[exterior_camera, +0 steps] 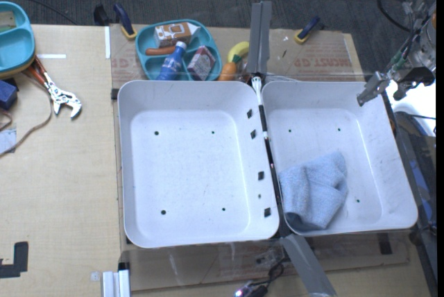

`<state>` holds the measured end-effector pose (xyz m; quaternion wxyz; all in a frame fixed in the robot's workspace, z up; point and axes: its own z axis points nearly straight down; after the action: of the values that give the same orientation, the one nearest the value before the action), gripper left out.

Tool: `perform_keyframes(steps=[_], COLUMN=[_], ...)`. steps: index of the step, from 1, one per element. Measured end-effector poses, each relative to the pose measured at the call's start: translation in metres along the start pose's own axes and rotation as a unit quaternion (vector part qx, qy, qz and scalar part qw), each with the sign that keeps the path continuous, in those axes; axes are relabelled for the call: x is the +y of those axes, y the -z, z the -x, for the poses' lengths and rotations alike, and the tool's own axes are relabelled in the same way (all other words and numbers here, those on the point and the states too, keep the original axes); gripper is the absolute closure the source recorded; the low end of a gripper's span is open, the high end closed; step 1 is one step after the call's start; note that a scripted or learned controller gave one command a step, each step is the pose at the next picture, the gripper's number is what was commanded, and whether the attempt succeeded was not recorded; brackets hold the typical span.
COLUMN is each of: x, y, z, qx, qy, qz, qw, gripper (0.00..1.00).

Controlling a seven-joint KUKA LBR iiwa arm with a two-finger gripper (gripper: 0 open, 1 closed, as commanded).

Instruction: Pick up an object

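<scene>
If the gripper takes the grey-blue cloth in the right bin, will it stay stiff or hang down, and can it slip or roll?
The cloth lies crumpled in soft folds, so it would probably sag and hang limp when lifted. It looks light for its size. It is unlikely to roll, and its towel-like surface should not be slippery, though a pinch on one fold may lift only part of it from the right bin.

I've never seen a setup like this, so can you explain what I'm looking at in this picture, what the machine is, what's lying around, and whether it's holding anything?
One camera looks down at a slant on a bench. Two shallow white bins sit side by side: the left bin and the right bin, which holds a crumpled blue-grey cloth. The machine is a robot arm reaching in from the right; its gripper hangs over the right bin's far right corner with nothing seen between its fingers. Behind the bins sits a teal tray of toy food; a wrench lies left.
</scene>
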<state>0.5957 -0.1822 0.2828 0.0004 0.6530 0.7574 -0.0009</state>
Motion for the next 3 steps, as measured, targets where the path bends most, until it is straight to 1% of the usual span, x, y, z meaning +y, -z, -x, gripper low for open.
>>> perform_keyframes(steps=[1,2,3], x=[-0.056,-0.115,-0.121], y=[-0.082,-0.172,-0.090], z=[0.029,0.008,0.010], qx=[0.001,0.006,0.000], qy=[-0.217,-0.343,-0.423], qz=[-0.002,-0.005,-0.001], qw=[0.9761,0.9392,0.9060], gripper=[0.00,0.00,0.00])
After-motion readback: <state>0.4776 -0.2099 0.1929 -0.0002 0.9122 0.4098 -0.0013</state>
